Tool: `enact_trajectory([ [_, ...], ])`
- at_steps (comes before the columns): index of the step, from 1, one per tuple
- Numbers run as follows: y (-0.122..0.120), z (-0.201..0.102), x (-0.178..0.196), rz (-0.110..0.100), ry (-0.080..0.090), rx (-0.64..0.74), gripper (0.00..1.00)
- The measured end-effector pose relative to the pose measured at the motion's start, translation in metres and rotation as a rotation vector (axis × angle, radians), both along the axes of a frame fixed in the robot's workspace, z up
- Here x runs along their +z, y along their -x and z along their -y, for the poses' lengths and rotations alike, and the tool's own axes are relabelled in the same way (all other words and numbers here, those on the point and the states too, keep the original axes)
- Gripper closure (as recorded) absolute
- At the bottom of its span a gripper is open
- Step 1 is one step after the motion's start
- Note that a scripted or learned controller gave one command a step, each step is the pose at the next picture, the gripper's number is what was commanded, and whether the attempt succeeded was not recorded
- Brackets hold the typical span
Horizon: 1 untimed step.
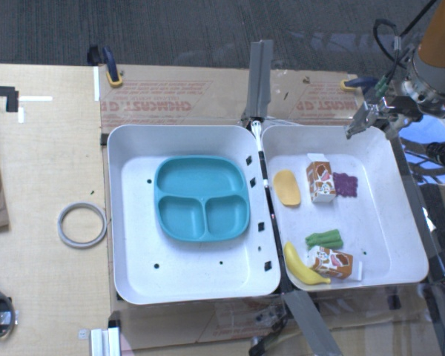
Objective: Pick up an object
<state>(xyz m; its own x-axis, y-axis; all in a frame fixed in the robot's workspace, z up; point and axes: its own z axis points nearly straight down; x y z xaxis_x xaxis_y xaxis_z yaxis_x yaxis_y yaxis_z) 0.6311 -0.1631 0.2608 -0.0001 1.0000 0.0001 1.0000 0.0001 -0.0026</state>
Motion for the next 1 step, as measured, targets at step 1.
enact_trajectory([
  [1,-0.0058,-0.0255,-0.1006,0.000,0.001,-0.133,0.00],
])
